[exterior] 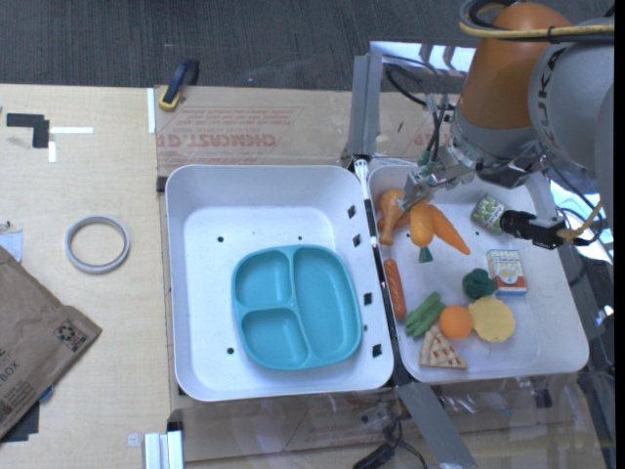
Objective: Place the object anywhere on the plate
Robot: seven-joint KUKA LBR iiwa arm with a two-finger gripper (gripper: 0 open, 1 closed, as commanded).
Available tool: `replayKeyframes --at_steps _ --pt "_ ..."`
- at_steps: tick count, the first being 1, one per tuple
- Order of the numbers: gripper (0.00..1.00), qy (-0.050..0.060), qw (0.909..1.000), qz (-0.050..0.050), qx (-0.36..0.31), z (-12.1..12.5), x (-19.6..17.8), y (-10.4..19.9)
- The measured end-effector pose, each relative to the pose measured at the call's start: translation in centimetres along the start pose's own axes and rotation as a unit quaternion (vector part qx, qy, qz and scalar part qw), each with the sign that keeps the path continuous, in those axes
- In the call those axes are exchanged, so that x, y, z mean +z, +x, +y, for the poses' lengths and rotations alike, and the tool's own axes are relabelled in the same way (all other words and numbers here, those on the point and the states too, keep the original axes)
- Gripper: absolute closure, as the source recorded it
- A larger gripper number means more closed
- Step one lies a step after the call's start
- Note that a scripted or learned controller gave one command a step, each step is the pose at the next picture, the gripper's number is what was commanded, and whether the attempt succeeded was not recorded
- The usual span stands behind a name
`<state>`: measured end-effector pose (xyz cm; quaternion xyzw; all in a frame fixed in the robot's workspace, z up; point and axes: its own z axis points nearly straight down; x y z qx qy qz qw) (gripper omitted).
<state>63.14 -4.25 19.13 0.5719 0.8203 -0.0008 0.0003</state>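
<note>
The end effector [422, 186] hangs over a carrot [439, 227] in the right bin [562, 345]; its grip cannot be told. The blue plate [295, 306] sits apart.

Bright, even overhead light, soft shadows, mild blur.

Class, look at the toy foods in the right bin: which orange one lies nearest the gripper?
The carrot, with its green stem: it lies just below the gripper, while the round orange sits far lower in the right bin.
</note>
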Motion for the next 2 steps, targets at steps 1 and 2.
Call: replayKeyframes --at_steps 1,2 --pt "1.00 0.001 0.9890 0.001 -0.148 -3.86 -1.90 13.75" --pt "0.00 0.000 0.9891 0.001 -0.148 -3.86 -1.91 13.71"
